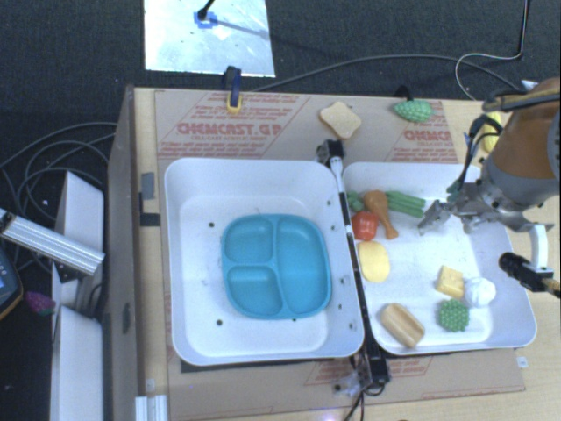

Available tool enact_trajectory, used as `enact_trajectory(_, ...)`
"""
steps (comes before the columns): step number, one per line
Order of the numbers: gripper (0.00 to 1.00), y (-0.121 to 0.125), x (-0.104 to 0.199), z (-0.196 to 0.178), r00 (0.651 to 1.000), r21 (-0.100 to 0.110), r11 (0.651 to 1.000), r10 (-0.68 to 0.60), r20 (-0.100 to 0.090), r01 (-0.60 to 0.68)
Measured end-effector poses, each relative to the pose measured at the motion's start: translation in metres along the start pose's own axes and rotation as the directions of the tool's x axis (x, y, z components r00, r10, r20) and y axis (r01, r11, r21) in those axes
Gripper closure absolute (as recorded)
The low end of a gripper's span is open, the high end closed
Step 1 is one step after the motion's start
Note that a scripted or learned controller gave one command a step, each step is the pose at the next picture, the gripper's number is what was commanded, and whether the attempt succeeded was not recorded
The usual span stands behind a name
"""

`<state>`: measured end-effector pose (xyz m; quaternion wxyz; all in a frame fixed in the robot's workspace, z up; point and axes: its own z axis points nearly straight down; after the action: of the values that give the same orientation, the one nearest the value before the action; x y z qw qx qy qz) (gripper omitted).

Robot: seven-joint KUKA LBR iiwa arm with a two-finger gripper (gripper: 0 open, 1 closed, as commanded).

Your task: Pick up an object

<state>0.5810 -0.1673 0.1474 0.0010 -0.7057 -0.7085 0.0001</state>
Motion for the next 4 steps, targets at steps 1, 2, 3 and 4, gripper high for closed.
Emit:
enact_trajectory(1,0.00,0.047,0.057,0.047,1.000,-0.007,1.000,0.002,0.005,-0.002)
enact_trajectory(2,0.00,0.088,0.061,0.060,1.000,0.002,1.000,0.003,0.005,-0.003)
enact_trajectory(3,0.00,0.036,0.051,0.063,1.000,-0.003,1.000,0.002,0.002,-0.002)
enact_trajectory(4,0.00,0.089,0.020,0.062,1.000,-0.006,1.000,0.000,0.003,0.000)
